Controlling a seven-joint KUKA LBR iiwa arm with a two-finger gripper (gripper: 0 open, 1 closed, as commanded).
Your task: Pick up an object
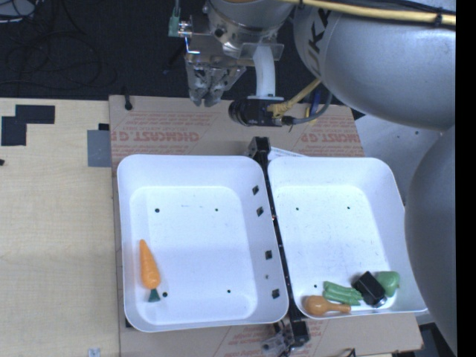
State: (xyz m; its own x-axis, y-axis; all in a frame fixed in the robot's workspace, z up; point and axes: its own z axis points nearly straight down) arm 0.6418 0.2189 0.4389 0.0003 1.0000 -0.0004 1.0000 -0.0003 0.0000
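Note:
A toy carrot (149,265), orange with a small green top, lies in the left bin (186,171) near its front left corner. The right bin (335,171) holds a cluster in its front right corner: a green pod-shaped toy (342,293), a black block (369,288), a green lump (388,280) and an orange gourd-shaped toy (324,306). My gripper (209,95) hangs high up, over the cardboard behind the left bin's back edge, far from every object. I see nothing in it.
The bins stand side by side on a cardboard sheet (163,129), joined by a black divider strip (269,229). The big grey arm (387,50) fills the upper right. A pale wooden bench top (52,222) lies to the left.

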